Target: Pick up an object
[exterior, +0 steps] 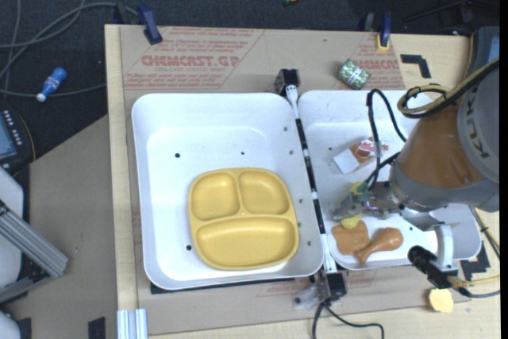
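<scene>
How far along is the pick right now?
Done: the arm has reached into the right bin, with its gripper down among the small items just above the tan drumstick. In hand: nothing that can be seen as held. Left: grasping and lifting an item. The yellow tray lies in the left bin.

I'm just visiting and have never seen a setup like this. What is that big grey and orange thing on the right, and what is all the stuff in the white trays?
It is a robot arm, seen from one camera above the bench. It reaches over the right bin, where a tan toy drumstick and a small red-and-white item lie. The left bin holds a yellow divided plate. Its job is to pick something up; I can't see the fingers clearly enough to say they hold anything.
</scene>
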